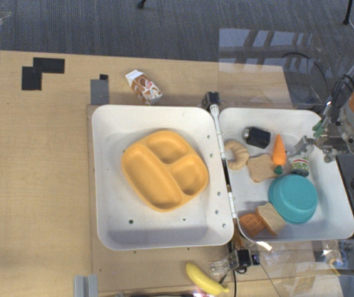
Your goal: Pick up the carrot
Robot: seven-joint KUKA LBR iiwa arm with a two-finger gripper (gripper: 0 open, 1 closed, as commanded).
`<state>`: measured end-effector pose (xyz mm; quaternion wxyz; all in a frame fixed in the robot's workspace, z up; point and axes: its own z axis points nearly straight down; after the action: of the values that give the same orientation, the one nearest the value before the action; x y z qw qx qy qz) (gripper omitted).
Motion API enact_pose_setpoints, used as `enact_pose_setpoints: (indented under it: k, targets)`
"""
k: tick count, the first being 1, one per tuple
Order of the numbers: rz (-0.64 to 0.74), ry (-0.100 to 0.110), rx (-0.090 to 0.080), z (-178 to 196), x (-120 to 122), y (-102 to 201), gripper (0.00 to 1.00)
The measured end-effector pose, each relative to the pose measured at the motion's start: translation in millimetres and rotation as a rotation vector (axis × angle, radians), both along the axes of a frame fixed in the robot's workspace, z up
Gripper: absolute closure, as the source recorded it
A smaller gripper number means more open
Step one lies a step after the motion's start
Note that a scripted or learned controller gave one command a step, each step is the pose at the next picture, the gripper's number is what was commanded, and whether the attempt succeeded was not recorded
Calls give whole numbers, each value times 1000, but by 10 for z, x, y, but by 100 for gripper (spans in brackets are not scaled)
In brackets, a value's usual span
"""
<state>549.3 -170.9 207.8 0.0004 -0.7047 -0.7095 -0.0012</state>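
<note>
In the right bin (332,228), past the teal bowl (293,198) near its front edge, the carrot (278,151) lies free toward the back, and the gripper (303,146) hangs just beside it, finger spread unclear, probably lining up a grasp

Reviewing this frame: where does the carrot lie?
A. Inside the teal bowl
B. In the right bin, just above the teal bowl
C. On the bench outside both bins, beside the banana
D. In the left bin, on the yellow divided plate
B: the carrot lies on the floor of the right bin, with the teal bowl just below it in the camera view.
</note>
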Motion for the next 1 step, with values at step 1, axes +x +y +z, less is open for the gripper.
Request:
enact_pose_setpoints:
  k: [1]
  targets:
    - [-26, -15, -3, -1095, 555, 427, 0]
